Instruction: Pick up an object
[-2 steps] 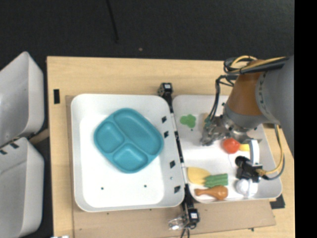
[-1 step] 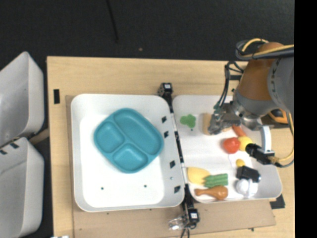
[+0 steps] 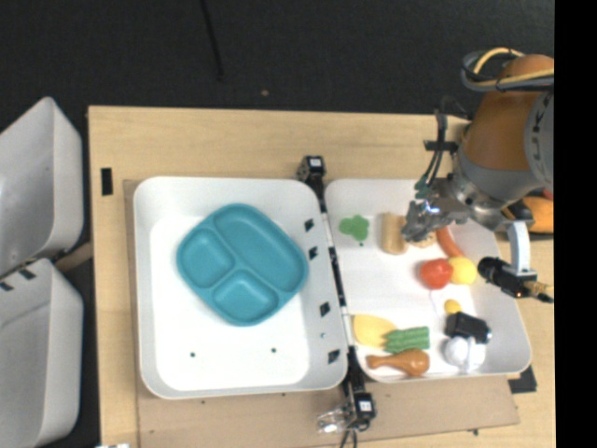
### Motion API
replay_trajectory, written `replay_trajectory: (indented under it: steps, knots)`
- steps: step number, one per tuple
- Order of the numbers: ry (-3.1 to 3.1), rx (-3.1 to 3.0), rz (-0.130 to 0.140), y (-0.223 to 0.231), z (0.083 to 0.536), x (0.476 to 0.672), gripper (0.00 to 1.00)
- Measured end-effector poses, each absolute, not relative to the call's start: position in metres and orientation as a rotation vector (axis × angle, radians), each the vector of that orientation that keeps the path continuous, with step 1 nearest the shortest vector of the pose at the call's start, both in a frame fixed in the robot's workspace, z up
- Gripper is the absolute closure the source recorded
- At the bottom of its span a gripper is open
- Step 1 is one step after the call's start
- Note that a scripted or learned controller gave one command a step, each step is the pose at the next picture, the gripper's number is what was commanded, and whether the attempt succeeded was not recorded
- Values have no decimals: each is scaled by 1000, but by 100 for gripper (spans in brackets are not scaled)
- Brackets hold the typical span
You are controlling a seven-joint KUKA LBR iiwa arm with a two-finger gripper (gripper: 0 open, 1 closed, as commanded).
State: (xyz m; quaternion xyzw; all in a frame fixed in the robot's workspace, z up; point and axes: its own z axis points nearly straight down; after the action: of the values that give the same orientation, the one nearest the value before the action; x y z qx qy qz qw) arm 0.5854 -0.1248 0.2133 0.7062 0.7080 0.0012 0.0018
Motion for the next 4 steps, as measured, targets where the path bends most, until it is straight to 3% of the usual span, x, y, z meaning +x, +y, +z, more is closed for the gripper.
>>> replay_trajectory:
  steps: [1,2,3,4]
  knots:
    - [2224,2217,1,-126,241,587,100]
    - [2227,2215,2,-94,250,605,100]
    - [2225,2216,-4,-98,238,614,100]
    - [2226,2217,-4,-93,231,609,100]
